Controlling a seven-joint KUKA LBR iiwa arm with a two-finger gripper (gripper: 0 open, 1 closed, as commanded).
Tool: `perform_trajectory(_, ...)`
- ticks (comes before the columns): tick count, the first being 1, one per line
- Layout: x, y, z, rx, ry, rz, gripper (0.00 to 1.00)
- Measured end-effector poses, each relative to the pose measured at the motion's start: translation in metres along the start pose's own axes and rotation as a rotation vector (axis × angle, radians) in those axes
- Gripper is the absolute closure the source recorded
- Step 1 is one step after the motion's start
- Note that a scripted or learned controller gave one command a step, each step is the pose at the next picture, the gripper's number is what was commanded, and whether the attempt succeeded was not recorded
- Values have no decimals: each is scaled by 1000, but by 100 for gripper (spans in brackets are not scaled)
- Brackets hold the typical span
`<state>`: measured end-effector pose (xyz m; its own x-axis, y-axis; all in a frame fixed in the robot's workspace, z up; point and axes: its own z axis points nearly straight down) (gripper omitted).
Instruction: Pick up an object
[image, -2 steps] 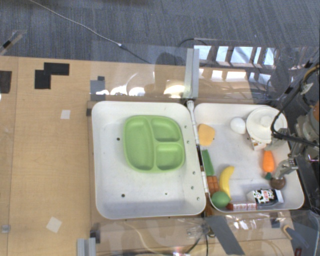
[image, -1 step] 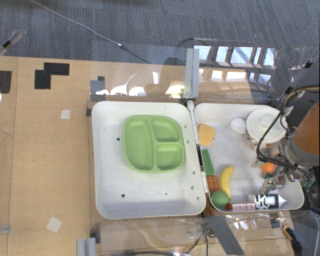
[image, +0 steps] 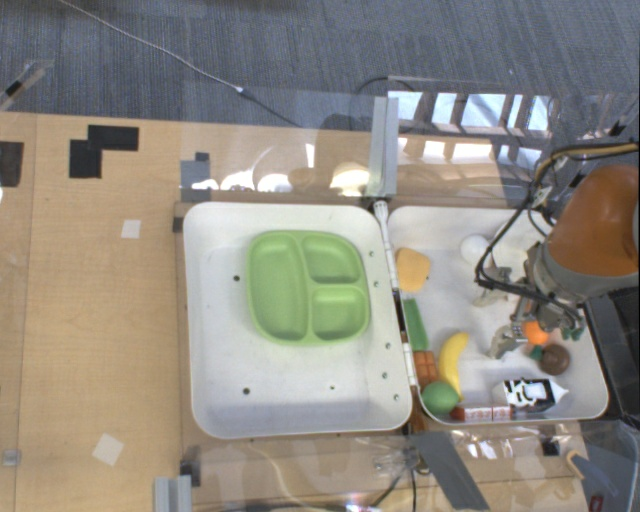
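**Ana:** Camera view puts the tool (image: 522, 335) low in the right bin (image: 590, 400), under the orange band of the arm (image: 597, 232). Whether it is released or clenched I cannot tell; cables and the wrist cover too much of it.

**Ben:** What lies nearest to it?

**Ana:** A small orange ball (image: 537, 334), just beside the tool on its right, seemingly touching it. Whether the ball is between anything, I cannot say. A dark brown round piece (image: 555, 358) sits just below that, toward the near wall.

**Ben:** So the coming move turns on that ball?

**Ana:** I judge so. It lies so close that hardly any sideways travel is needed; being round, it has no long axis to line up with. The risk is that it rolls off against the brown piece.

**Ben:** And farther out?

**Ana:** A black-and-white carton (image: 528, 394) lies flat near the front wall, its long axis running left to right. To the left, well apart from the tool, a banana (image: 453, 359) lies with its length running roughly front to back, a green ball (image: 439, 398) at its near end, and a green block (image: 415, 324) and a tan piece (image: 411, 268) against the dividing wall. A white ball (image: 473, 247) rests toward the back.

**Ben:** The left bin?

**Ana:** It holds a green divided plate (image: 306, 287). Both bins stand on the wooden worktop (image: 90, 330).
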<state>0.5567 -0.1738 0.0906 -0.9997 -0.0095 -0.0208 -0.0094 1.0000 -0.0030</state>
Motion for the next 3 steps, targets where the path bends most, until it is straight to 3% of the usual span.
perform_trajectory(1, -61, 82, 2, -6, 3, 10, 0)
perform_trajectory(2, 15, 76, -2, -1, 1, -11, 0)
perform_trajectory(3, -13, -22, -95, 6, 1, -21, 0)
